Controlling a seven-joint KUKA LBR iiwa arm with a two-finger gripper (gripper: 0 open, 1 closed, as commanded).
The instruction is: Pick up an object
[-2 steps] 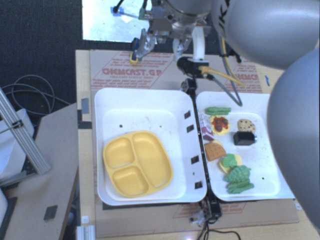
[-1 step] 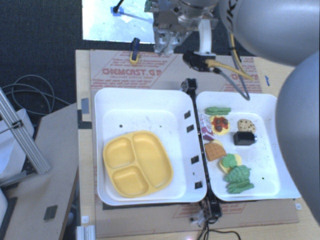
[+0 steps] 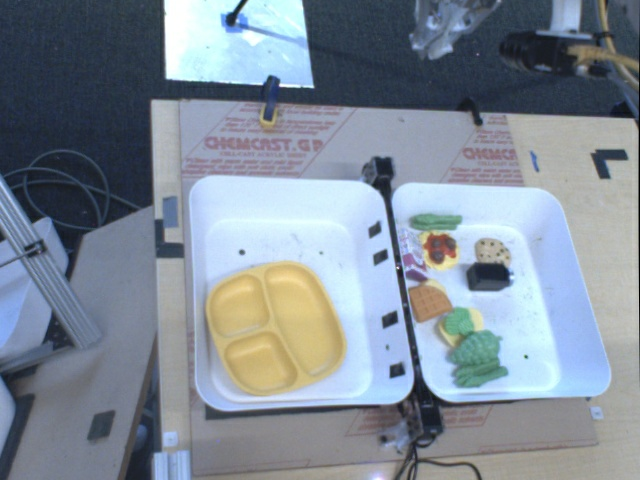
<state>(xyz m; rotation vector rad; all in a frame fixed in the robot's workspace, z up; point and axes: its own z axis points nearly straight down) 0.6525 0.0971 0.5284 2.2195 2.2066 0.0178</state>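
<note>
Nearest the camera, at the near end of the right bin (image 3: 575, 268), lies a green leafy toy (image 3: 478, 356), its long axis running roughly across the bin. Just beyond it sit a brown slice (image 3: 429, 301), a black block (image 3: 489, 277), a cookie (image 3: 492, 251), a red-and-yellow piece (image 3: 440, 249) and a green pod (image 3: 435, 222), lying left to right. Left of that bin, a yellow tray (image 3: 275, 325) fills the other. Far beyond the desk (image 3: 560, 138) hangs the tool (image 3: 440, 23); whether it is spread I cannot tell. The pieces crowd together, so a descent could likely nudge neighbours or pinch two.
</note>
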